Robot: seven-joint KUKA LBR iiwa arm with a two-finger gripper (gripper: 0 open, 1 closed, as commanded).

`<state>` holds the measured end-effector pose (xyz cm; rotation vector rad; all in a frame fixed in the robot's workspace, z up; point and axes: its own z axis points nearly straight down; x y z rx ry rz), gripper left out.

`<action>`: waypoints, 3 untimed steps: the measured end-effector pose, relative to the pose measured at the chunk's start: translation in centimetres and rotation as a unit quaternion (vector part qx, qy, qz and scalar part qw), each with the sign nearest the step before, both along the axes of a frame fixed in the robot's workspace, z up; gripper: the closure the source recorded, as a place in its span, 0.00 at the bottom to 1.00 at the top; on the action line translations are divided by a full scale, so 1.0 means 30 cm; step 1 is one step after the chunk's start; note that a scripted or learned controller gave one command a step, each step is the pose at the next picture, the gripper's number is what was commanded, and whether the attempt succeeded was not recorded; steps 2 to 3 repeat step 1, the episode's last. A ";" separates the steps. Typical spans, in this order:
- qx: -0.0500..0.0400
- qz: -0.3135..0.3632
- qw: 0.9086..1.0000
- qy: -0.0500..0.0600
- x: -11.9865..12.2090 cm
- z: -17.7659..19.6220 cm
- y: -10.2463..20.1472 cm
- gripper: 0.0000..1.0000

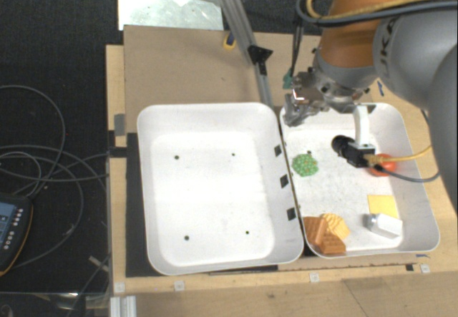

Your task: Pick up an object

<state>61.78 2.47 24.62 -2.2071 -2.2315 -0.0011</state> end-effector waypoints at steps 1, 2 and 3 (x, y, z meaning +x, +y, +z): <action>0.000 0.000 1.000 0.000 -0.047 0.008 0.158 1.00; 0.000 0.000 1.000 0.000 -0.047 0.008 0.158 1.00; 0.000 0.000 1.000 0.000 -0.047 0.008 0.158 1.00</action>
